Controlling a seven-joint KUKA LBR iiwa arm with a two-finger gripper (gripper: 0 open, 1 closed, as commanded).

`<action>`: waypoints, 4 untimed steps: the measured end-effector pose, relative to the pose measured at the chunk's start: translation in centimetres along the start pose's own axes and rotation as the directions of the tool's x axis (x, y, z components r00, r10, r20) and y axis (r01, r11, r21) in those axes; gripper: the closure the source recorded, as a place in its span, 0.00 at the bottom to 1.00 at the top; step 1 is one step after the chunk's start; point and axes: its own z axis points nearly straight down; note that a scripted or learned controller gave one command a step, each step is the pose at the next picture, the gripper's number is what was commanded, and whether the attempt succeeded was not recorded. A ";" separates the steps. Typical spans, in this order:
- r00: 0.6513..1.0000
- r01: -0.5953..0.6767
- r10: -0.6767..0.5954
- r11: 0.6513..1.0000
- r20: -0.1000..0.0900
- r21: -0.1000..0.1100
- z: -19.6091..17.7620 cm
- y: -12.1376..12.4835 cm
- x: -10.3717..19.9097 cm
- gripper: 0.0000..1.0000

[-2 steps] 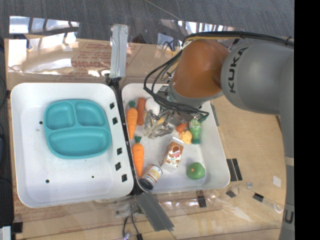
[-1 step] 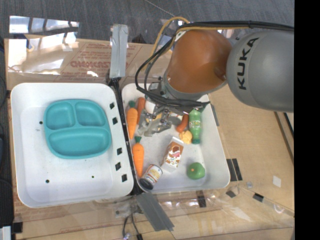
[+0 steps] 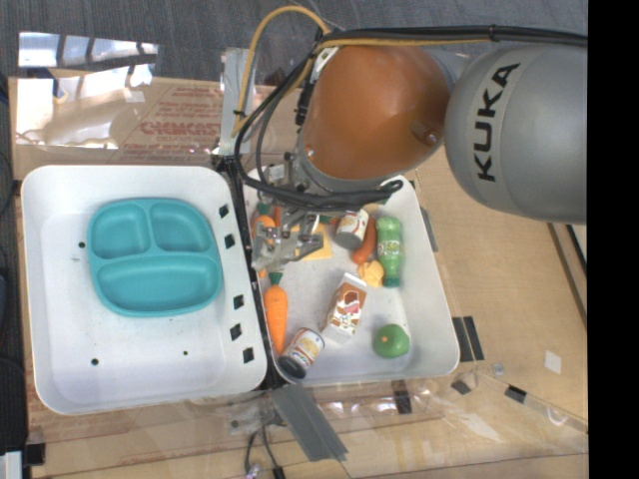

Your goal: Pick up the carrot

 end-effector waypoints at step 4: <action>0.841 0.540 -0.540 0.841 0.002 -0.003 3.3 -2.3 2.5 1.00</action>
